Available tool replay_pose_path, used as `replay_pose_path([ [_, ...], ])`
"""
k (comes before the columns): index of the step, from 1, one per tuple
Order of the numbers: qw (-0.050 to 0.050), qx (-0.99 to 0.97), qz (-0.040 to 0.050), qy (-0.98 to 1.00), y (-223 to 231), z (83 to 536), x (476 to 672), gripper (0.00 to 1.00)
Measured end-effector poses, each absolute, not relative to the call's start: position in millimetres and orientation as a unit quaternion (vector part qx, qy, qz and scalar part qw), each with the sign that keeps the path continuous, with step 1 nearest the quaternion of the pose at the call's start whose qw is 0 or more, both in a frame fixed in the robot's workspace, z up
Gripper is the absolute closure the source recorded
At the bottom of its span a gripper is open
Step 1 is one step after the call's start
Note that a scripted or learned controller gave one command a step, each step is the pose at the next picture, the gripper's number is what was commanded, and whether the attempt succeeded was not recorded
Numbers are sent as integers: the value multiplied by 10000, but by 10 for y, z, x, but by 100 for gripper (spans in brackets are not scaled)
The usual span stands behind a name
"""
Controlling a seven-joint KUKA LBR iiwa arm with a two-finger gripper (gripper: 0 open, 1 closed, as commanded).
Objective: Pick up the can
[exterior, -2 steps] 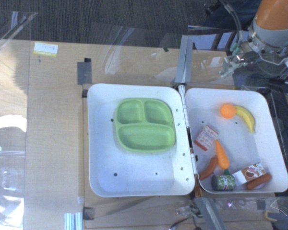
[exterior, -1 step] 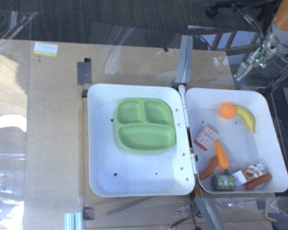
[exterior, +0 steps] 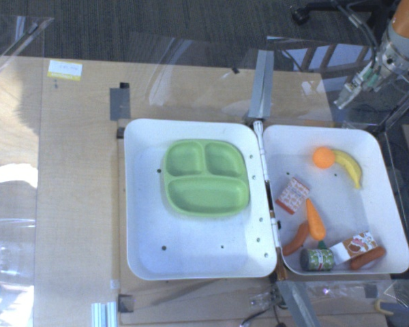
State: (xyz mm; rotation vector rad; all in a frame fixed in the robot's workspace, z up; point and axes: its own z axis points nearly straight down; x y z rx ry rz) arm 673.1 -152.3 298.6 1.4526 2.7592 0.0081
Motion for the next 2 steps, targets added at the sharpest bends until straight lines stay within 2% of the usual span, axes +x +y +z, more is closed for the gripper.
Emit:
replay_pose_path([
  [2,232,4615,56,8868,-1491,3247,6778,100],
])
